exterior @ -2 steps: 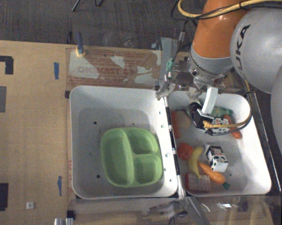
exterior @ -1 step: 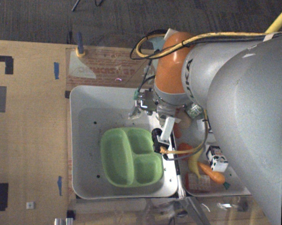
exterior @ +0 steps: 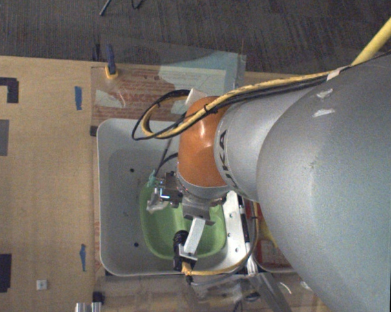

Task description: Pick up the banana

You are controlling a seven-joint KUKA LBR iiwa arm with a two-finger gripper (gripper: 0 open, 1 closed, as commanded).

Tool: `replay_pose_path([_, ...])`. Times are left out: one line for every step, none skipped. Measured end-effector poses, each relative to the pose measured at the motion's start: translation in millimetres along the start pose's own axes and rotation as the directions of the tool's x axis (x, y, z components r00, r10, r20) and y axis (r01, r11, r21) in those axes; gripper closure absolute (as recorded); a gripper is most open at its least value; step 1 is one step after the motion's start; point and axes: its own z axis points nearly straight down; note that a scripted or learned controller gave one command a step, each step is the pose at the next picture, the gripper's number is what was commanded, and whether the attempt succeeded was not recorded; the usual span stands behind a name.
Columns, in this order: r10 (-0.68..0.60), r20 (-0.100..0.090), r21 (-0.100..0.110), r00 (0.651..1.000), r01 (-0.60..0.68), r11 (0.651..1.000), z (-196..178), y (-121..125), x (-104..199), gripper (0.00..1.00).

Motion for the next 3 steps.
replay_pose_path([0.006,0.0,0.0,1.0,-0.006,1.0,-9,1,-1,1.0])
replay_pose_path([0.171,0.0,-0.003,0.985,-0.171,0.985,-6,51,48,1.0])
replay_pose_path([0.33,-0.006,-0.007,0.944,-0.33,0.944,50,124,62,1.0])
